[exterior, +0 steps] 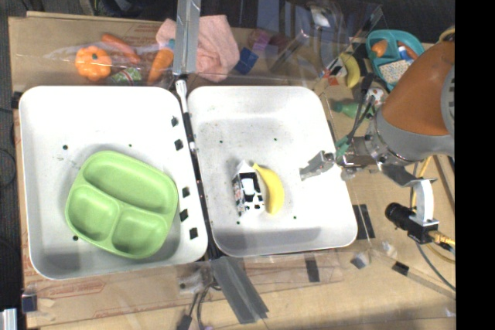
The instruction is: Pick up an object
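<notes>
A yellow banana [271, 188] lies in the right bin [232, 108], just right of a small black-and-white object [247, 191] that touches it. My gripper [315, 165] hovers over the right side of that bin, a short way right of and slightly above the banana. Its fingers are small in the view and nothing shows between them. A green divided plate [121, 202] rests in the left bin [46, 120].
Behind the bins lie a pink cloth [213, 42], an orange toy pumpkin [93, 62] and toy carrots in plastic. Clutter with a teal object [390, 46] sits at the back right. A divider with black clips runs between the bins.
</notes>
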{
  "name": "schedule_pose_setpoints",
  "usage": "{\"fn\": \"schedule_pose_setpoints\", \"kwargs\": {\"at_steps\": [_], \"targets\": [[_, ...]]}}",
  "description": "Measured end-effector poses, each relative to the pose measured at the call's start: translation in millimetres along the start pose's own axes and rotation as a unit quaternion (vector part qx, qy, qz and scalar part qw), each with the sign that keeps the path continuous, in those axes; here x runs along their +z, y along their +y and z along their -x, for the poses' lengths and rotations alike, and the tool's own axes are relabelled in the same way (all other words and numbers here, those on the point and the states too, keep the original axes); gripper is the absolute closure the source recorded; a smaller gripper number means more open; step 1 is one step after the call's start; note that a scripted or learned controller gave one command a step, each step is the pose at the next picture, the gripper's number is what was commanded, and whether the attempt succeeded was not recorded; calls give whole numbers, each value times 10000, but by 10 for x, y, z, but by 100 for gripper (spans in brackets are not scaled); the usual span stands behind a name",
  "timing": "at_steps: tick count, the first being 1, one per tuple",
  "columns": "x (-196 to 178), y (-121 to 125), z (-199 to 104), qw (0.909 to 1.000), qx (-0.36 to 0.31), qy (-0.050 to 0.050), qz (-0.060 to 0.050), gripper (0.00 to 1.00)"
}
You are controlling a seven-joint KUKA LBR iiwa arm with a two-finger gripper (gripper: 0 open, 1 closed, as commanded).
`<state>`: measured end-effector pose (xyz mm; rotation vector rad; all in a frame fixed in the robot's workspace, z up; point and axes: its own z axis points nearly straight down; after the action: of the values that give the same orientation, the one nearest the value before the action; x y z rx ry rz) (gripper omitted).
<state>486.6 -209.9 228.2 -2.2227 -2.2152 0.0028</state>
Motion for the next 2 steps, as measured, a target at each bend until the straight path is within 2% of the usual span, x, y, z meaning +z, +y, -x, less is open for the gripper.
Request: {"fn": "schedule_pose_setpoints", "kwargs": {"at_steps": [2], "targets": [[0,0,0,10000,0,0,0,0]]}}
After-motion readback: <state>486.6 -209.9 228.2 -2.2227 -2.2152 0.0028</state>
